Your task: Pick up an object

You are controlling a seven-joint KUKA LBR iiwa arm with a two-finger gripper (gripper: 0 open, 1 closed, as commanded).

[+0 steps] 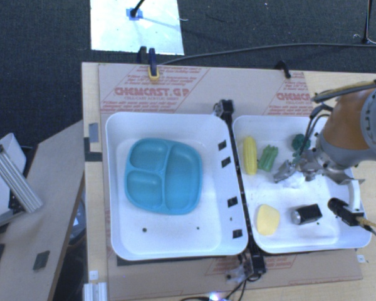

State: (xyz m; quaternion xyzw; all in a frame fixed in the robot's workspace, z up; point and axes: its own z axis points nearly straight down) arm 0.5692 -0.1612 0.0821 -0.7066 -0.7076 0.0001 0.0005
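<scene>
My gripper (283,172) hangs low over the middle of the right bin (313,242), pointing left, and I see nothing held in it. Just to its left lie a green pepper-like toy (267,158) and a yellow corn cob (249,155), both close to it but apart from it. A dark teal object (299,143) sits behind the gripper, partly hidden by the wrist. Nearer the front lie a small black can with a silver end (307,214) and a pale yellow lump (267,219).
The left bin (122,231) holds a blue divided plate (163,175). A black ridge with clips (233,174) separates the two bins. The grey arm with its orange band (351,127) covers the right bin's far right corner.
</scene>
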